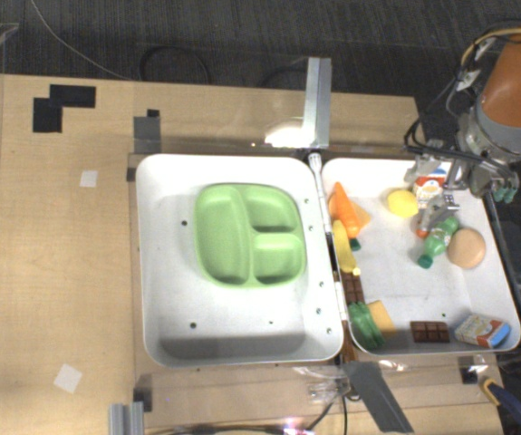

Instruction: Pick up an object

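A grey arm with an orange band reaches in from the right over 2 white bins set side by side. Its gripper (434, 208) hangs low over the right bin (396, 279), metal fingers pointing down. Whether the fingers are wide, narrow or closed on anything, I cannot tell; the wrist and clutter hide the gap.

Just below the gripper lies a green bottle (432, 246), tilted, and this looks like the nearest candidate to lift. Touching or just beside it, to the gripper's lower right, sits a tan egg (467, 247). Just left of the gripper is a yellow lemon (402, 203). Further left, along the bin's wall, lies an orange carrot (345, 208). Well below the gripper, near the front wall, are a brown chocolate bar (429, 332) and a small carton (487, 332).

The left bin (165, 243), well away from the gripper, holds a green divided tray (249, 234).

To do this step well, the fingers should straddle the bottle across its narrow width, centred on its body, descending straight so they do not nudge the egg. A close on 1 item only, then a slow vertical lift, seems safest.
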